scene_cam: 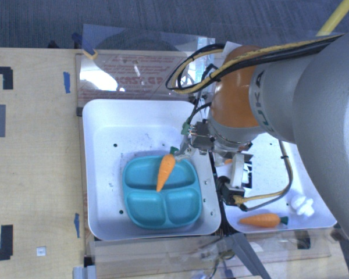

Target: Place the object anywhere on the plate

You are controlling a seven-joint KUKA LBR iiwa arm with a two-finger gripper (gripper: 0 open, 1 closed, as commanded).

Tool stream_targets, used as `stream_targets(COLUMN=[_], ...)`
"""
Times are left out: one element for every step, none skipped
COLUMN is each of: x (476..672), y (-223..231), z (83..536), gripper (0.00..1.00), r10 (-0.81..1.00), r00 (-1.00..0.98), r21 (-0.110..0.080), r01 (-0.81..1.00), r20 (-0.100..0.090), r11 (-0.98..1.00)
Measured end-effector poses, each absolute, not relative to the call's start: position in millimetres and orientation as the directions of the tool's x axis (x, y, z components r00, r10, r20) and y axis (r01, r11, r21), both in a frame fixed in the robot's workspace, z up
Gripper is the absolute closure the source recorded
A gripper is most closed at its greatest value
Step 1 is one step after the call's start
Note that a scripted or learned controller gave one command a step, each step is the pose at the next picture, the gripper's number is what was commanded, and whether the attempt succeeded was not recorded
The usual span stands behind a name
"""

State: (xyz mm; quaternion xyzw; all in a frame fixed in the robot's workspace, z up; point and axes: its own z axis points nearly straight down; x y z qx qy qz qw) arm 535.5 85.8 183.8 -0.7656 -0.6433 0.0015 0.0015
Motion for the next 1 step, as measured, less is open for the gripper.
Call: stream_targets(x=[531.9], y=[80.4], z=[183.8], gripper=[0.00], r10=[0.930], r00=[0.368], r21=[-0.002], r01=[0.930], r20=[-0.001], r11=[-0.368])
